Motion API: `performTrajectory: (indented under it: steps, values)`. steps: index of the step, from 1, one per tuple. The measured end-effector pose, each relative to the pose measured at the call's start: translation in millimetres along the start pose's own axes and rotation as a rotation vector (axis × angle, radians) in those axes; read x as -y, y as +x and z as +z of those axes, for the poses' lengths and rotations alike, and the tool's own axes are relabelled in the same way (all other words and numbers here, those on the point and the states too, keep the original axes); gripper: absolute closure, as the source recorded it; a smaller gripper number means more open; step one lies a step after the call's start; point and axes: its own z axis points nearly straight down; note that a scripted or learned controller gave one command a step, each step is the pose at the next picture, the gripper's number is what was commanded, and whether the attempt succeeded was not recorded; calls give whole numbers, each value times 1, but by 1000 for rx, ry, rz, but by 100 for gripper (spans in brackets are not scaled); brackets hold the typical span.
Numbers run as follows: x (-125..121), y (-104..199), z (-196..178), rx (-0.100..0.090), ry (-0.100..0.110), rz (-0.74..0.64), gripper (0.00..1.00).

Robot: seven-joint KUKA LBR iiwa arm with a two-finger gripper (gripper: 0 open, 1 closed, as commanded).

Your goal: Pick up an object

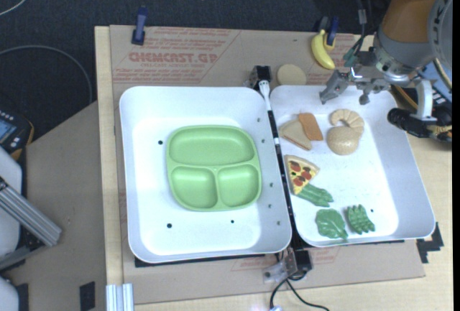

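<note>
My gripper (pixel 348 92) hangs over the back edge of the right bin (pixel 402 180), its two fingers spread open with nothing between them. Just in front of it lie a croissant (pixel 346 118) and a tan bread roll (pixel 343 141). To their left sit a toast wedge (pixel 293 134) and an orange strip (pixel 311 126). Further forward are a pizza slice (pixel 301 172), a green pod (pixel 314 195), a leafy green piece (pixel 330 223) and a ridged green piece (pixel 359 219).
The left bin (pixel 144 130) holds a green divided plate (pixel 213 166). Behind the right bin, on the board, lie a banana (pixel 323 51) and a round beige disc (pixel 291 75). Cables and the arm's body crowd the far right.
</note>
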Motion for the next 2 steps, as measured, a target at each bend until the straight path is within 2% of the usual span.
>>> performTrajectory:
  steps: [1, 2]
  values:
    - [50, -14, 110, -1, 2, 2, 0]
    - [95, 22, 60, -2, 6, 0, 0]
